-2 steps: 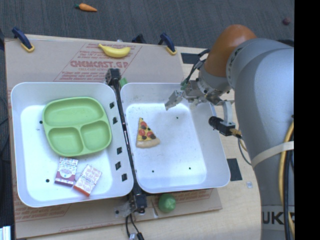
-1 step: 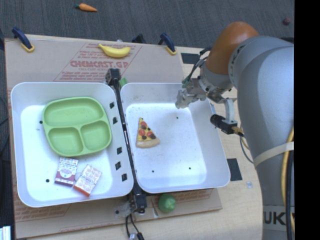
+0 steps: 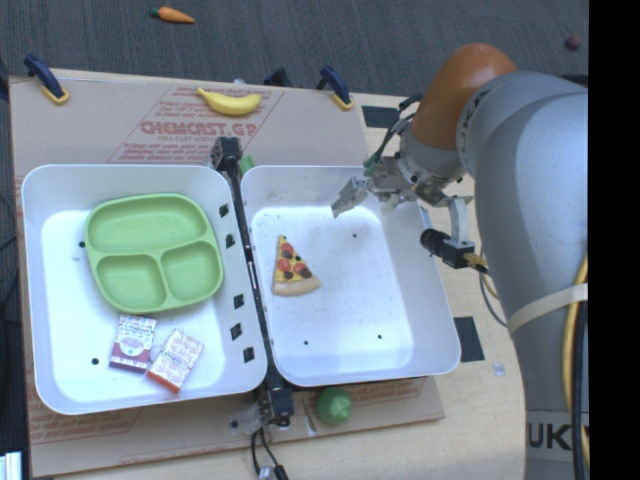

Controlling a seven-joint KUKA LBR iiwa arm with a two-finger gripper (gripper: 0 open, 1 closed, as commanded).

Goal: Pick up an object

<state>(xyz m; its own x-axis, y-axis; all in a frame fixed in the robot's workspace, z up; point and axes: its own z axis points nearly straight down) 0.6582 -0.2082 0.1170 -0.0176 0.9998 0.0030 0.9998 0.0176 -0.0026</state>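
Looking from the near edge of the bench, I see a green ball [image 3: 334, 405] on the cardboard just outside the right bin's [image 3: 425, 323] front rim, beside a black clamp at the bins' junction. Inside the left bin [image 3: 45, 268], near its front, lie two small packets [image 3: 155, 351] side by side, one dark red and one orange-red, just apart from each other. Behind them sits a green tray [image 3: 152, 248] with three compartments, flat on the bin floor. In the right bin, a pizza slice [image 3: 291, 267] lies toward the left wall, its tip pointing to the far side, well apart from anything else. Farther back, the gripper [image 3: 350, 197] hangs over the far part of the right bin, tilted, with nothing between its fingers that I can see; I cannot tell whether they are spread or closed. The arm [image 3: 520, 188] comes in from the right, its orange band [image 3: 460, 83] above the wrist. Beyond the bins, a banana [image 3: 230, 100] rests on the printed cardboard, and a carrot [image 3: 174, 14] lies on the floor farthest off.
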